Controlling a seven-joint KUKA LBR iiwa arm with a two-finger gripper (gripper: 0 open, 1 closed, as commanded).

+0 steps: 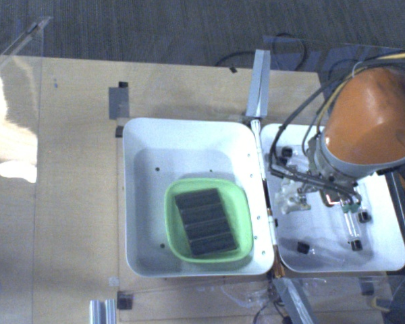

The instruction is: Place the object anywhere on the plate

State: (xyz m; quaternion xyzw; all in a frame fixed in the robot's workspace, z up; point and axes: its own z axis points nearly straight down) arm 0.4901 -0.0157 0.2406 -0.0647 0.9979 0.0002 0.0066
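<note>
— Where is the dark object (204,221) sitting?
— On the green plate (177,196), lower centre, in the left bin (139,181).
— And the end effector (317,193)?
— Hovering over the right bin (385,248); grip unclear.

A robotics lab; bench (54,201), white bins (138,181), cables (293,123).

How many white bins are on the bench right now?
2. The left bin holds a green plate with a dark ridged object on it. The right bin sits beside it, under the arm.
</note>
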